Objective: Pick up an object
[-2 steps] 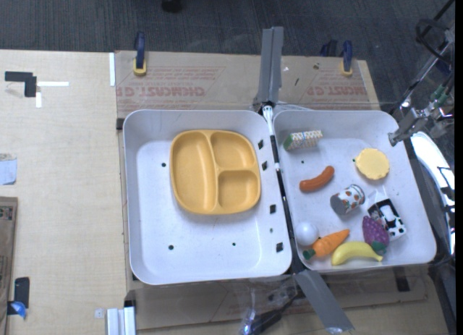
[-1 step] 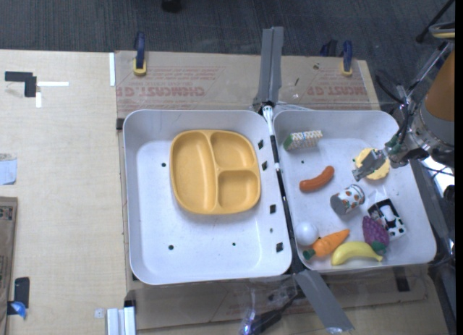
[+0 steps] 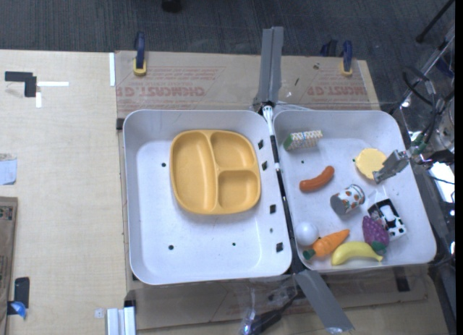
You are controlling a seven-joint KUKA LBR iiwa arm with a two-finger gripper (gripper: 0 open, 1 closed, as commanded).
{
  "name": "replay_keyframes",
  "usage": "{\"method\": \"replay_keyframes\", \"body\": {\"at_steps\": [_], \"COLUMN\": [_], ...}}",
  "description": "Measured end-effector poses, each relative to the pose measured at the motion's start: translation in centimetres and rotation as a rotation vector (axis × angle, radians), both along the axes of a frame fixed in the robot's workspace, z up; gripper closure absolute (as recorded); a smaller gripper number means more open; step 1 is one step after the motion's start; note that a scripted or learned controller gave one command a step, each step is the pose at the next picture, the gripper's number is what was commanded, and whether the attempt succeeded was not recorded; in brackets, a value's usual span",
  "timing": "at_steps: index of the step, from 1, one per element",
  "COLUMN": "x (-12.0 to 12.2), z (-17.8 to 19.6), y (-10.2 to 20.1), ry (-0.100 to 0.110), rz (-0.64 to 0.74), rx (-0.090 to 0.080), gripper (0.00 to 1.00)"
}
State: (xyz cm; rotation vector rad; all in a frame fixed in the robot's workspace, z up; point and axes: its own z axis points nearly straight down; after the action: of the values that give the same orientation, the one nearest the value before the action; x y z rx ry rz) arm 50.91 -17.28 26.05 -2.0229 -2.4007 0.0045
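The bench carries 2 shallow white bins side by side. The left bin (image 3: 145, 254) holds 1 item: a yellow divided plate (image 3: 215, 171) with 3 compartments, lying flat in the upper middle of the bin, clear of the walls.

The right bin (image 3: 340, 122) holds the loose objects. A small speckled block (image 3: 304, 139) lies near the upper left corner. An orange-red sausage (image 3: 317, 179) lies below it, tilted, near the bin centre. A pale yellow disc (image 3: 370, 162) rests toward the upper right. A small grey and white cup-like piece (image 3: 348, 200) sits just below the centre. A black and white item (image 3: 388, 218) lies to its right, with a purple grape bunch (image 3: 375, 231) touching or just beside it. Along the lower edge, a white ball (image 3: 307, 233) sits at the left, a carrot (image 3: 330, 242) lies just beside it, and a yellow banana (image 3: 354, 254) lies just right of the carrot, below the grapes.

The gripper (image 3: 389, 168) enters from the right edge and hangs over the upper right part of the right bin, its tip at the right rim of the pale yellow disc. Jaw opening: cannot tell. No object is visible between the jaws
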Motion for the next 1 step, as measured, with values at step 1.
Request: {"method": "replay_keyframes", "body": {"at_steps": [1], "x": [2.11], "z": [-15.77], "y": [2.04], "ry": [0.002], "rz": [0.081], "rx": [0.003], "gripper": [0.0]}}
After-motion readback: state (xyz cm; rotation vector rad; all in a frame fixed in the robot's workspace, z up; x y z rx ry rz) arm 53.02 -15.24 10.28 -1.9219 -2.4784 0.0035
